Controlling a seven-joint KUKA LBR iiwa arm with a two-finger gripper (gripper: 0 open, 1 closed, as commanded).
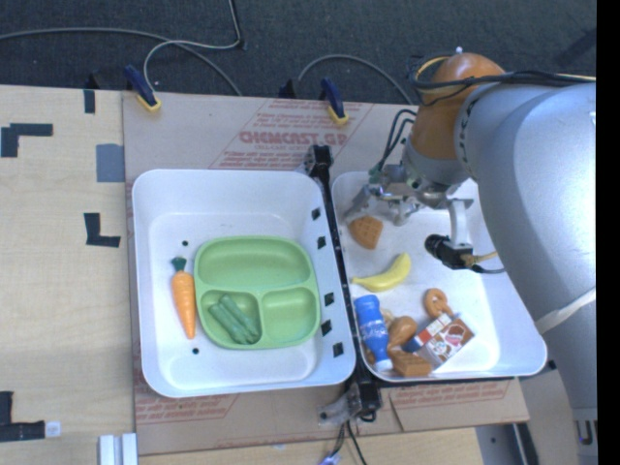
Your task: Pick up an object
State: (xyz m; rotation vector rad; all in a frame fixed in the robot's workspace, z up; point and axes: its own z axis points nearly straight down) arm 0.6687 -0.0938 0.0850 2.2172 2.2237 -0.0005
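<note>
My gripper (381,208) hangs low over the far left part of the right bin (504,327), its two fingers spread apart with nothing between them. Just below and left of it a small orange-brown toy pastry (366,231) lies on the bin floor. A yellow banana (384,273) lies nearer the middle of that bin. Toward the front are a blue can (368,323), a pretzel (436,301), a red and white packet (448,335) and two brownish toy foods (403,333).
The left bin (160,201) holds a green divided plate (260,269) with green beans (232,318) in one section, and a carrot (183,296) beside it. A black divider (329,250) separates the bins. The arm's grey body (542,182) covers the right bin's right side.
</note>
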